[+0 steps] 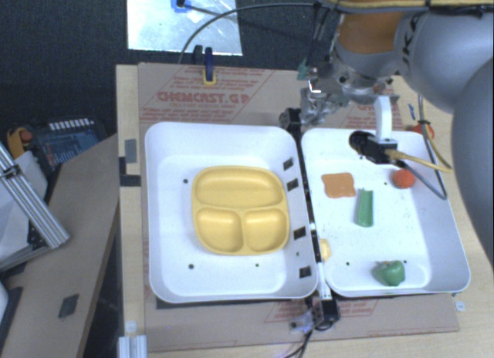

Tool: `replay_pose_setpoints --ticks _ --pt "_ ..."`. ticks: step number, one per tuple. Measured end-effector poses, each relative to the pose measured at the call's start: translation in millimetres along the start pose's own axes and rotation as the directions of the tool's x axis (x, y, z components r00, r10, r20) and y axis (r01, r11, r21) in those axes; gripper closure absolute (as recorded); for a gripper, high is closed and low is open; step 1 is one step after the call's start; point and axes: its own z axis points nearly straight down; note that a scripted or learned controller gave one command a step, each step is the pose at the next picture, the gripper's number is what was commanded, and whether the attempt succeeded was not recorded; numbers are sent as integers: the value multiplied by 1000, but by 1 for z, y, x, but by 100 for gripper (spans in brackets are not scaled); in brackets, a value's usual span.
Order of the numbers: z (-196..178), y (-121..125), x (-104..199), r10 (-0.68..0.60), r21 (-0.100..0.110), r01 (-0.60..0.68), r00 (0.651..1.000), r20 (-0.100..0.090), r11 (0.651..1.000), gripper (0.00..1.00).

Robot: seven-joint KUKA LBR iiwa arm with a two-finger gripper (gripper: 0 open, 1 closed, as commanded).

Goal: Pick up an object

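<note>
Camera view: green stick [364,207] below jaws

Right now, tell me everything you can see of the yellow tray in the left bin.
The yellow tray is a rounded, glossy dish that looks like plastic, split into three hollows: one wide hollow at the far side, two smaller ones at the near side. It lies flat and upright near the middle of the left bin, resting on its floor. All three hollows hold nothing, and nothing else touches it.

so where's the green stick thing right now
In the camera view, the green stick lies in the right bin, just right of the orange flat piece.
</note>
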Motion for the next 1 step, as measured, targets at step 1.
replay_pose_setpoints --ticks 1 --pt "6 -4 52 1 0 -1 1000 0 1000 100"
